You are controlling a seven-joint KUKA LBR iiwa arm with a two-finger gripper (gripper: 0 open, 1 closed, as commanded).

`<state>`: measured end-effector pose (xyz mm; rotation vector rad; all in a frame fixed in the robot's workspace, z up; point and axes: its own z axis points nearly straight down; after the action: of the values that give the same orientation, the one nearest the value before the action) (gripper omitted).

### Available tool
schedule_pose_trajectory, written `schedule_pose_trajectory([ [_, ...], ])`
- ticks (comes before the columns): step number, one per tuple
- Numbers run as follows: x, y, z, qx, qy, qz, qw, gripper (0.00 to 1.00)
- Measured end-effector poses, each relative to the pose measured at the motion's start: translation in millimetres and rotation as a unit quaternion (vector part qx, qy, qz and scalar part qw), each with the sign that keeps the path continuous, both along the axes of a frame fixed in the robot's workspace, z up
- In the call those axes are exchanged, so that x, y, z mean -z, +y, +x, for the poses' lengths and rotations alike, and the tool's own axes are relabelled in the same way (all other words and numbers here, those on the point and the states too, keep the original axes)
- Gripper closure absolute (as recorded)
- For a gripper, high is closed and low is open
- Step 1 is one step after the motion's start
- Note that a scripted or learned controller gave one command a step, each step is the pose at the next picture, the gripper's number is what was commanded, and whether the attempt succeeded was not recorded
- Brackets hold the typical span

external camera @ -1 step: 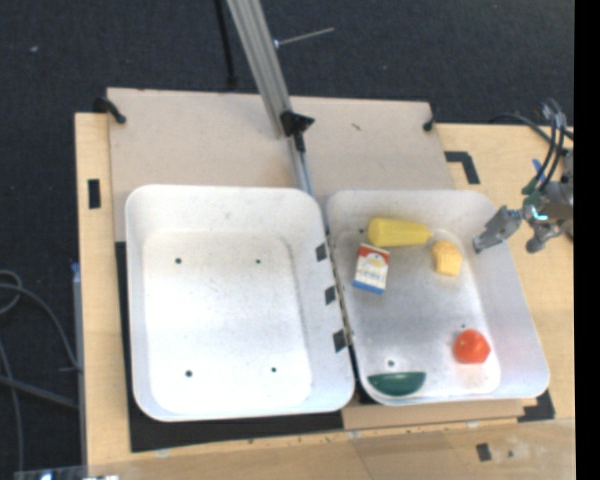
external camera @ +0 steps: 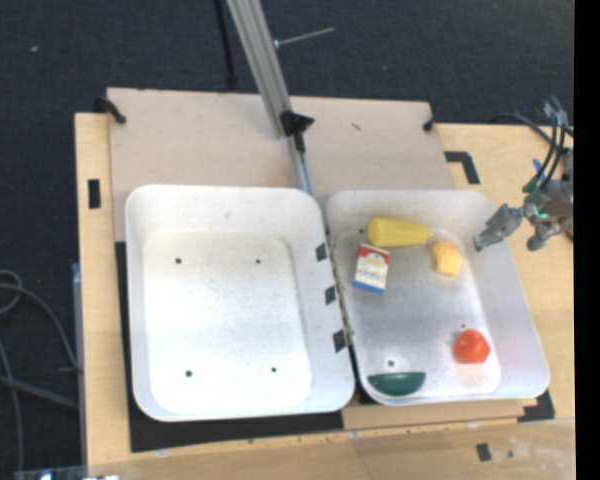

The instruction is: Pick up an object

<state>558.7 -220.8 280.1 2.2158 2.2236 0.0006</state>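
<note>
Hovering at the right bin's (external camera: 500, 298) far right rim, my claw (external camera: 515, 226) grips nothing, and I cannot tell how it is set. Just left of it lies a small yellow piece (external camera: 446, 258), further left a yellow banana-shaped toy (external camera: 398, 232) and a red-and-white carton (external camera: 372, 268). Nearer the camera sit a red ball (external camera: 471, 346) and a green bowl (external camera: 397, 380). Beyond them, the left bin (external camera: 140, 298) rests on the worktop (external camera: 98, 268).

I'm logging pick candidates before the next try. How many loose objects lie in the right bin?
5: a yellow wedge at the top, a yellow lump to its right, a small carton below the wedge, an orange ball lower right, a green bowl piece at the bottom rim.
</note>
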Motion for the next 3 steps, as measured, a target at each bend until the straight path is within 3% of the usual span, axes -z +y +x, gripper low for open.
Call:
schedule_pose_trajectory([
  [3, 172.7, 12.6, 3.4, 0.003, 0.003, 0.0003, 1.0000, 0.00],
])
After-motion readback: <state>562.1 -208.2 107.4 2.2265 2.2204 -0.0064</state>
